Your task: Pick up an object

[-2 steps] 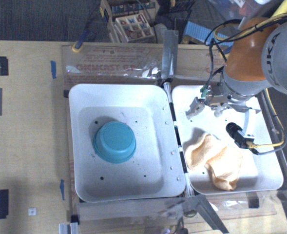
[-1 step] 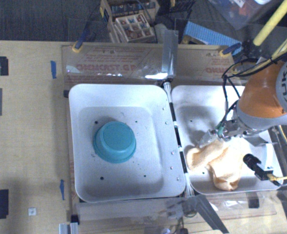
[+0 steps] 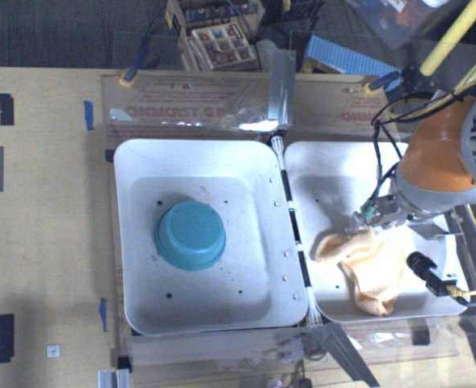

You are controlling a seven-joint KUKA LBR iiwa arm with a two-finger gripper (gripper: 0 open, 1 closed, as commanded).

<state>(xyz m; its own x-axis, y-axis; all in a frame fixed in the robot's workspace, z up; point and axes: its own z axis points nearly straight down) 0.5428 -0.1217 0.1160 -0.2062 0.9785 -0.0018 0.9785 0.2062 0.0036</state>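
Note:
A tan cloth (image 3: 372, 269) lies crumpled in the right bin (image 3: 328, 168), spreading from the bin's middle toward its front edge. My gripper (image 3: 373, 215) hangs low over the right bin, right at the cloth's upper edge, and seems to touch it. The wrist and its orange band (image 3: 435, 164) cover the gripper from above. A teal bowl (image 3: 191, 234) rests upside down in the middle of the left bin (image 3: 141, 168), well away from the gripper.
The ridge (image 3: 290, 217) where the two bins meet runs just left of the cloth. Black cables (image 3: 387, 136) loop down from the arm over the right bin. Boxes and clutter stand behind the bins.

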